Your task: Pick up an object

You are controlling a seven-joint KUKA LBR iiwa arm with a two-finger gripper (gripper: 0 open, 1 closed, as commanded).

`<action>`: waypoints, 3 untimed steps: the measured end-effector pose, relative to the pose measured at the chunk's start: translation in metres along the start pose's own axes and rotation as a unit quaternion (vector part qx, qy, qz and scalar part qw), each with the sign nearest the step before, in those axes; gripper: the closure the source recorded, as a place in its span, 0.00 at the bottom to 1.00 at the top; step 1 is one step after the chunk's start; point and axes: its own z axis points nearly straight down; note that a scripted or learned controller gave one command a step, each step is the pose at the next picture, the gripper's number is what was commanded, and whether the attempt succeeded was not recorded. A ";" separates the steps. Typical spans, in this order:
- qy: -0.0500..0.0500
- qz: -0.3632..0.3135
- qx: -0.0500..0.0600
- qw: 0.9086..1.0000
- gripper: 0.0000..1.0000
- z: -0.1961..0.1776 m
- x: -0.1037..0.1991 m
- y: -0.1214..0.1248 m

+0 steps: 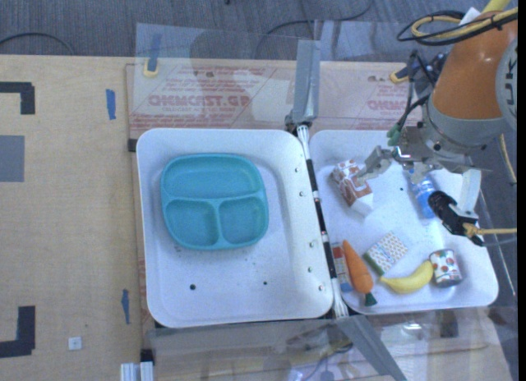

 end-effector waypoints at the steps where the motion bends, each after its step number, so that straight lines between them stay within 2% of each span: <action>1: 0.000 -0.024 -0.004 1.000 0.00 0.120 0.003 0.013; 2: -0.003 -0.020 -0.006 1.000 1.00 0.108 -0.003 0.014; 3: 0.000 -0.035 0.001 0.999 1.00 0.019 0.053 0.071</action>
